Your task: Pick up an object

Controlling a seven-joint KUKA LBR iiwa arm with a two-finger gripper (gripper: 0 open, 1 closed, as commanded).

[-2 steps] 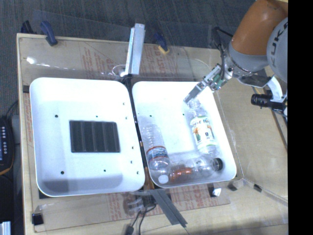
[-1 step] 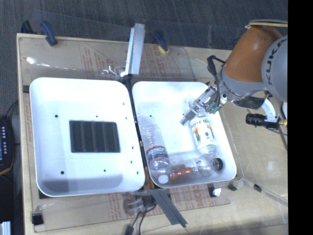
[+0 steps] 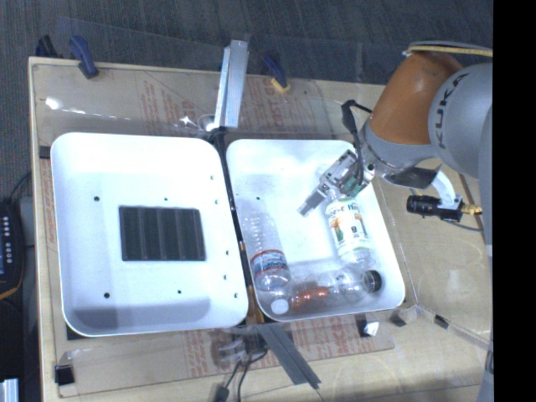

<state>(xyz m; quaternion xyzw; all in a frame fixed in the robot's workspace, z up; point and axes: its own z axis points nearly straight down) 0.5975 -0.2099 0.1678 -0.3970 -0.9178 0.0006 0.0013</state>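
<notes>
Two shallow white bins side by side on the bench [image 3: 435,325] — left bin [image 3: 84,174] across the left and centre of the frame, right bin [image 3: 276,162] at centre right. On the left bin's floor, a dark ribbed rectangular panel [image 3: 162,233], a few small dark dots around it.

Three clear plastic bottles in the right bin, all lying down. One bottle with a white label [image 3: 348,229] along the bin's right side, running from mid-frame toward the lower right. A second bottle with a red and blue label [image 3: 266,266] along the bin's left wall, white cap toward the bottom edge. A third bottle with a dark cap [image 3: 335,289] across the bin's lower edge (reddish tint inside), cap pointing right, close to the foot of the white-labelled one.

Grey arm [image 3: 456,115] with its orange band [image 3: 410,99] in the upper right of the frame, reaching leftward and down. Gripper [image 3: 322,195] low over the upper middle of the right bin, just at the upper end of the white-labelled bottle — touching or merely above, impossible to tell. Whether open or closed, likewise impossible to tell from this slant; nothing visibly held.

Blue clamps [image 3: 84,55] at the bench's top edge, upper left.
</notes>
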